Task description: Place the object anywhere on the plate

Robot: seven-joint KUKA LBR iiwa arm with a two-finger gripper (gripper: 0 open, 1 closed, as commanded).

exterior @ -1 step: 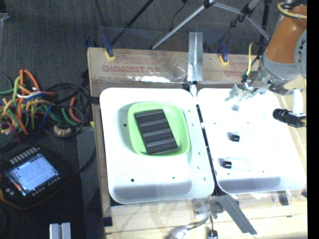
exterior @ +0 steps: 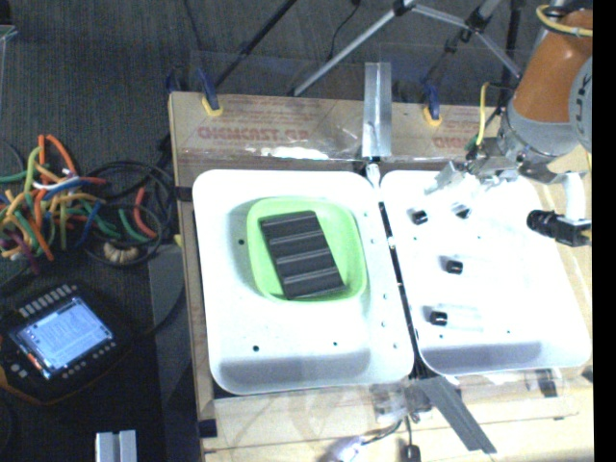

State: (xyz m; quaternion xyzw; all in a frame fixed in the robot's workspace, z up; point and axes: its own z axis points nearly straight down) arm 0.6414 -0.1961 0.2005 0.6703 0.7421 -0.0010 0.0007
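A green square plate (exterior: pixel 352 248) lies in the left white bin (exterior: pixel 289 354). On the plate rests a dark grey ridged block (exterior: pixel 301 254), lengthwise and slightly tilted, well inside the plate's rim. The arm with its orange band (exterior: pixel 555 75) comes in at the top right. Its gripper (exterior: pixel 469 175) hangs over the far edge of the right bin (exterior: pixel 510 335), well away from the plate and the block. Nothing is seen in the gripper.
Several small black studs (exterior: pixel 451 265) dot the right bin's floor. A metal bracket (exterior: pixel 376 114) stands behind the seam between the bins. Coloured cables (exterior: pixel 58 195) and a control pendant (exterior: pixel 58 335) lie on the floor at left.
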